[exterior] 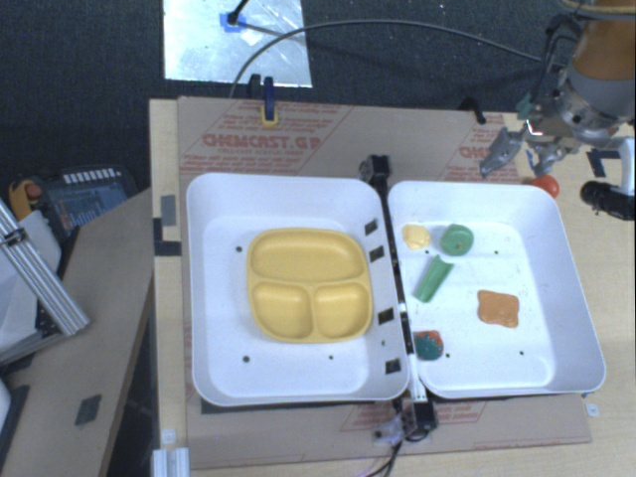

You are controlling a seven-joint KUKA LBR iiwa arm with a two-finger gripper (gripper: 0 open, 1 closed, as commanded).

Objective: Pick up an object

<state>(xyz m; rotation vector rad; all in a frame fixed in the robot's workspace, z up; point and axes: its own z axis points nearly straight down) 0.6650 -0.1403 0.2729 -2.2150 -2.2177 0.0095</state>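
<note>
- Candidates all sit in the right bin [566, 266]: yellow piece [415, 236] & green disc [457, 239] near its far-left part, green stick [433, 278] just below them, orange piece [498, 308] toward the right, teal/red lump [428, 344] near the front-left corner. None lifted.
- Red ball [544, 183] lies at the bin's far rim, right under the tool – can't tell if it's inside the bin or on the edge.
- Gripper [532, 152] hangs above the bin's far-right corner, w/ fingers spread apart & nothing between them, so released.
- Left bin [214, 266] has only a yellow tray [308, 284], 3 compartments, nothing in them.
- Progress, my read: approach stage at most. No grasp made; descent, closing on one item & lift are all left. Red ball looks the nearest target.
</note>
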